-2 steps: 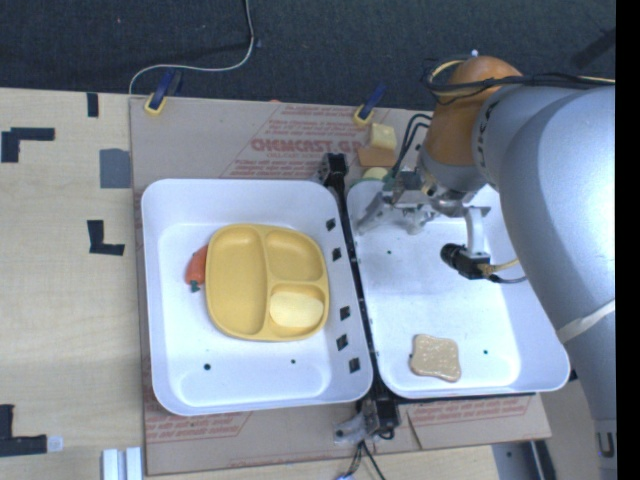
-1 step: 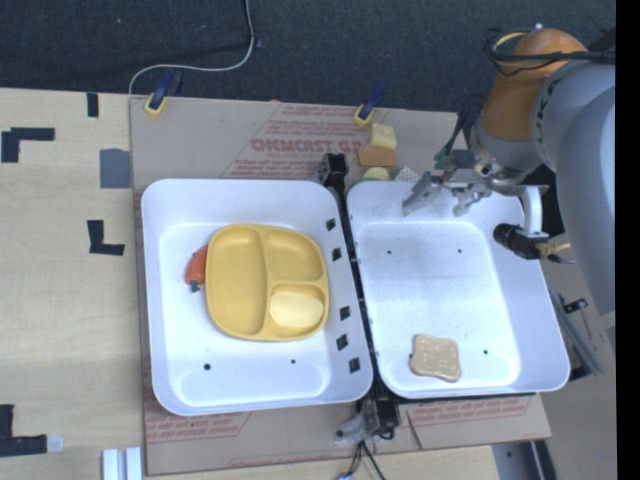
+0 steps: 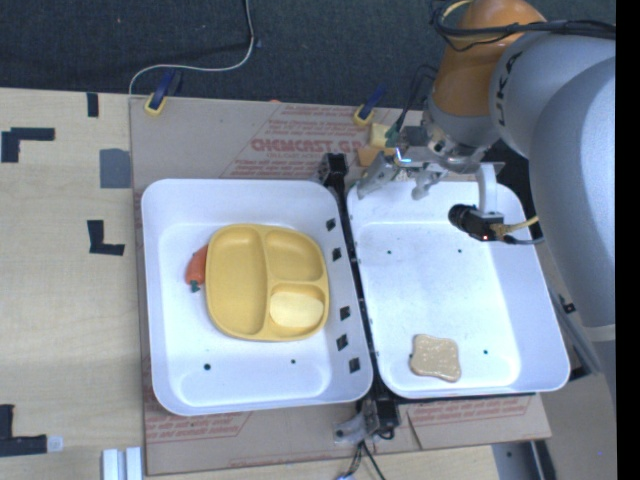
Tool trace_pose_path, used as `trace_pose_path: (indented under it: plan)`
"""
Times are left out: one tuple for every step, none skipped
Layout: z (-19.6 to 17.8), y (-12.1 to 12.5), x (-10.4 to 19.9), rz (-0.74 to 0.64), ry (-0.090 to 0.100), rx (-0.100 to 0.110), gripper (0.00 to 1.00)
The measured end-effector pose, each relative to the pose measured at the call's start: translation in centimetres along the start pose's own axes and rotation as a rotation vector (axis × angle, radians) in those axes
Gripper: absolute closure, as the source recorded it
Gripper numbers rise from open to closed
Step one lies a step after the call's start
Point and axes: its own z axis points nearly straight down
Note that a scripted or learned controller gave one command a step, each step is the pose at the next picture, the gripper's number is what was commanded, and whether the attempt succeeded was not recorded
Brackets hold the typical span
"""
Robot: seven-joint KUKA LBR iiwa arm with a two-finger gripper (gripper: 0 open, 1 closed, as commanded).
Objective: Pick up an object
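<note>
The arm [image 3: 560, 118] was seen over the right bin's [image 3: 530, 298] far edge. A yellow tray [image 3: 262, 278] lay in the left bin [image 3: 165, 298], over something orange [image 3: 197, 266]. A biscuit [image 3: 436, 357] sat in the right bin's near part, well apart from the gripper [image 3: 400, 180], whose grip couldn't be told.

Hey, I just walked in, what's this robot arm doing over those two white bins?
The grey arm reaches in from the right, and its gripper sits above the far rim of the right bin, with nothing visible between its fingers. A tan, toast-like piece lies near that bin's front edge. The left bin holds a yellow divided plate, with something orange peeking out from under its left side. Nothing has been picked up yet.
</note>
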Motion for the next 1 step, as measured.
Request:
trace_pose_path:
  plan:
    - [7.49, -1.63, -11.39, 0.018, -0.007, 0.013, 0.00]
